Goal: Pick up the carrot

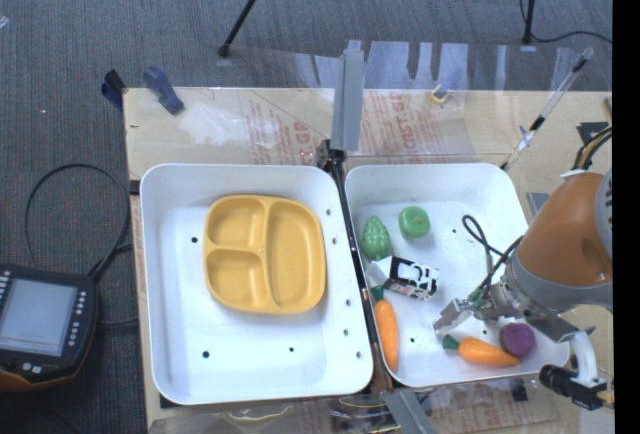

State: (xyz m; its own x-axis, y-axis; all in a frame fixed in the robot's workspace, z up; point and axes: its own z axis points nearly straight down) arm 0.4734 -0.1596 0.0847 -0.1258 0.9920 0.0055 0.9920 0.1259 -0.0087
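Two orange carrots lie in the right bin [440, 184]. One carrot [386, 332] lies lengthwise against the bin's left wall near the front. The other carrot [482, 352], with a green stub, lies across the front right. My gripper [459, 314] hangs low over the front right of the bin, just above and left of the second carrot and apart from the first one. Nothing shows held in it. The arm's orange band [565, 242] rises behind it at the right.
A purple round item [517, 337] sits beside the front right carrot. A green leafy vegetable [376, 238], a green ball-like fruit [414, 220] and a black-and-white toy [412, 276] lie further back. A black cable [478, 234] loops nearby. A yellow divided plate [266, 253] sits in the left bin [170, 322].
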